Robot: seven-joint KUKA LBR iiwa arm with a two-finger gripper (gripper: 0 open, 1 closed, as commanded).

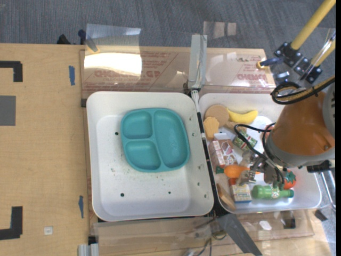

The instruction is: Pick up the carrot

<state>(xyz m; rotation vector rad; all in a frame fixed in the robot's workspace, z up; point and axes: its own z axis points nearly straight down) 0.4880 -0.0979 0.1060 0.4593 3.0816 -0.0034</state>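
Low in the right-hand bin (pixel 314 196), toward the lower right of the frame, my gripper (pixel 259 170) hangs over a crowded heap, and I cannot tell how it is set because my own orange band and wrist cover most of it. Just left of it lies the carrot (pixel 233 170), a small orange piece near the middle of that bin, with nothing of mine visibly around it. Clutter presses in on every side: a green bottle (pixel 272 192) lies on its side just below and right of the carrot, a small carton (pixel 241 192) sits directly beneath it, and a flat printed packet (pixel 225 152) rests right above it. Further up the bin are a yellow banana (pixel 242 115) and two tan, rounded pieces (pixel 214 117) against the bin's left wall. A red bit (pixel 289 181) shows beside the bottle, partly under my wrist. Black cables (pixel 290 92) loop across the upper right. To the left, the other bin (pixel 101 159) holds a teal divided plate (pixel 155 138) with three compartments. Printing on the packet and carton is too small to read, and reddish lettering on the clear panel (pixel 122 71) behind the bins is blurred by glare.
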